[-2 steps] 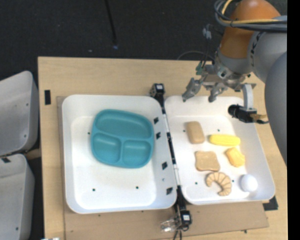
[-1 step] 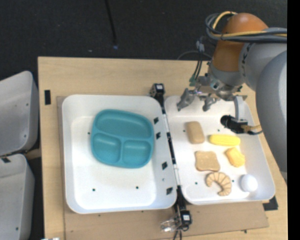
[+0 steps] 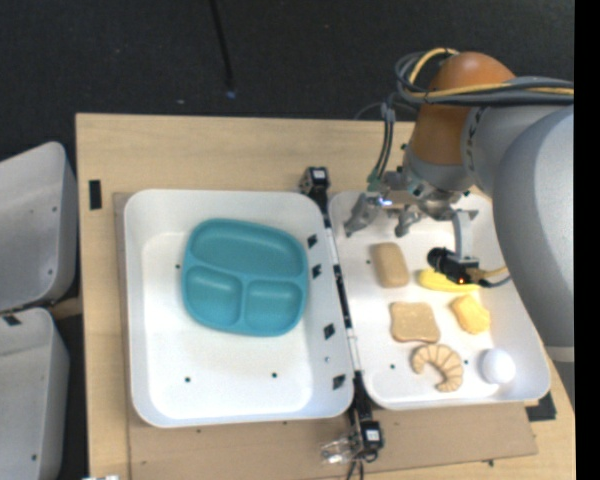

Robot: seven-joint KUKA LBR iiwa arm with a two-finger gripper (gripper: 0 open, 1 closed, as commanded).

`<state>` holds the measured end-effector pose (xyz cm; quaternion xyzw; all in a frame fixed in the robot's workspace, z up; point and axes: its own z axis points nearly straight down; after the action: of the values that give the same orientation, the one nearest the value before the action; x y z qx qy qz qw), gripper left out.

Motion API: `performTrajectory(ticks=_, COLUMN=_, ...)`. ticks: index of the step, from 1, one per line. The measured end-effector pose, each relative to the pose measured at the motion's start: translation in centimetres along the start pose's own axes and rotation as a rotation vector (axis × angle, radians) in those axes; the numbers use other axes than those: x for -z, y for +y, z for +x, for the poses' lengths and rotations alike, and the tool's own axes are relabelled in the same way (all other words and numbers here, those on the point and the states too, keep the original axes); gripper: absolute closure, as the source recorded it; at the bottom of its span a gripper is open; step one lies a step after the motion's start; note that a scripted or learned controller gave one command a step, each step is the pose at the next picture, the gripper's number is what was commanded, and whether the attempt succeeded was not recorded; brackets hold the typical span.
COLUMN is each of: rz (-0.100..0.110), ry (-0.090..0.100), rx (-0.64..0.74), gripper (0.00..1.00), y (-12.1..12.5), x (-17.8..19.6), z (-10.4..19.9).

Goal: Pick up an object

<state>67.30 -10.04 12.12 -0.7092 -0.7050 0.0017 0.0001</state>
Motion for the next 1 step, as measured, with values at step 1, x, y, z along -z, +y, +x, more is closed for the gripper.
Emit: performTrajectory(ticks=1, rz=-0.008, ry=0.000, rx=-0.002, gripper=1.00, y=0.20, x=1.45, z=-0.08)
